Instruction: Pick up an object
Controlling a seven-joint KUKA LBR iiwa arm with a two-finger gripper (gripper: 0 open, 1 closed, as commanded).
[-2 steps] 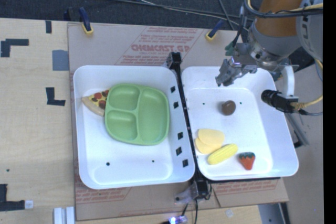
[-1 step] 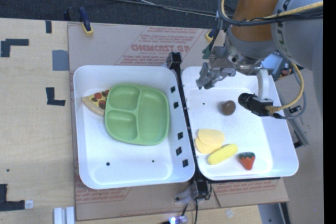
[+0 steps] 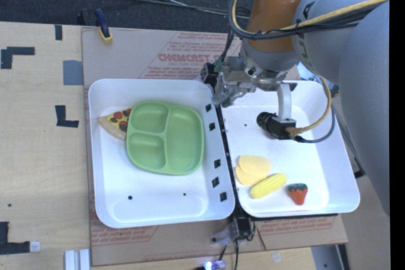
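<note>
Looking down at a slant on a bench, I see two shallow white bins side by side on a sheet of brown cardboard (image 3: 183, 57). The left bin (image 3: 107, 199) holds a green divided plate (image 3: 166, 137) with three compartments. A toy pizza slice (image 3: 116, 123) lies at the plate's left edge, its tip tucked partly under the rim.

The right bin (image 3: 335, 190) holds three toy foods grouped near its front. A pale yellow piece (image 3: 252, 167) lies closest to the divider between the bins. A yellow corn cob (image 3: 267, 185) lies just in front of it, touching or nearly so. A small red strawberry (image 3: 298, 193) with a green top sits just to the corn's right.

The grey arm (image 3: 354, 28), with its orange band (image 3: 281, 0), reaches in from the right. Its gripper (image 3: 223, 90) hangs over the back end of the divider, well apart from the toy foods. From here I cannot tell how the tool is set, and nothing can be seen held in it. A black cylindrical part (image 3: 273, 124) on the wrist hangs above the right bin, with cables (image 3: 319, 126) looping beside it.
</note>
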